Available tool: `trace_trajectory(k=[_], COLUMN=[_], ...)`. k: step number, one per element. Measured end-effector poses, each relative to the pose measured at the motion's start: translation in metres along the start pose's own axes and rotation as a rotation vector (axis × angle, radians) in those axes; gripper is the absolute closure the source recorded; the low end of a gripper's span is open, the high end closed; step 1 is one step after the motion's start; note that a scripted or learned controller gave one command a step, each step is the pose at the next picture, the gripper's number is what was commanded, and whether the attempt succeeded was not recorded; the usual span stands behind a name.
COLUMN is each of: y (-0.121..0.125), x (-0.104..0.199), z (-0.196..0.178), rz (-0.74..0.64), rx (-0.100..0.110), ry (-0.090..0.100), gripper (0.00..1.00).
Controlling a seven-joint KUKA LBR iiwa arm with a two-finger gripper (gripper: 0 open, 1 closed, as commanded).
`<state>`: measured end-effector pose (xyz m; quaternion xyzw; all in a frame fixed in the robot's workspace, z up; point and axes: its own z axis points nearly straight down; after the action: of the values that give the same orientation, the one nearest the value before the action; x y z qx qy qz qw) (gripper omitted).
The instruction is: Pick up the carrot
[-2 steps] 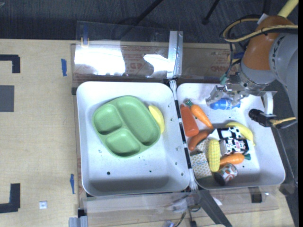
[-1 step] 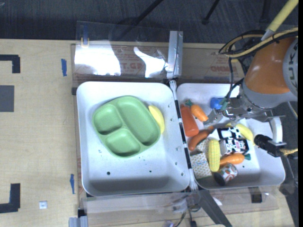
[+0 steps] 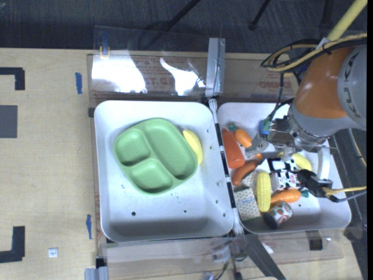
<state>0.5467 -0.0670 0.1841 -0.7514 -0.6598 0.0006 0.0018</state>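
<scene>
Gripper low among right bin clutter.
Finger state hidden; 2 possible carrots, so it may grab the wrong one.

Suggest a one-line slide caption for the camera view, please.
KUKA arm poised over the right bin of toy food, carrot beside the corn; green tray in left bin.

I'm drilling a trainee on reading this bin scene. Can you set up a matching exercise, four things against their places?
Things:
1. green divided plate
2. yellow banana-like piece
3. corn cob
4. arm's orange band

Places:
A. right bin, among the toy food
B. above the right bin's far side
C. middle of the left bin
D. left bin, against the plate's right edge

Pairs: 1-C, 2-D, 3-A, 4-B
</scene>
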Motion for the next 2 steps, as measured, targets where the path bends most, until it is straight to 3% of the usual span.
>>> trace_trajectory(k=[1, 2], y=[0.065, 0.066], x=[-0.027, -0.027], z=[0.097, 0.086], rz=[-0.173, -0.171], rx=[-0.011, -0.014], ry=[-0.006, -0.004], gripper=[0.0, 1.0])
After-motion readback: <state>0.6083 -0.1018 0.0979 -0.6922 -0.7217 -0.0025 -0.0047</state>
